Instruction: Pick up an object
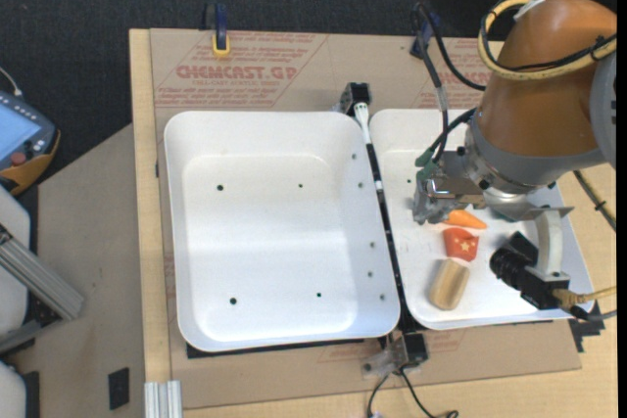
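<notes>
The gripper [428, 203], open or closed I cannot tell, is hanging just beside the carrot piece [466, 220], which is lying lengthwise toward the view's right.

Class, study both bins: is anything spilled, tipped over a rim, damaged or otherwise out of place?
Nothing stands out. The orange piece, red piece and tan block all lie inside the right bin, close together, none over its rim.

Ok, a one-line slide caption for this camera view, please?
Gripper hovers over the right bin, beside an orange piece, a red block and a tan cylinder.
</notes>
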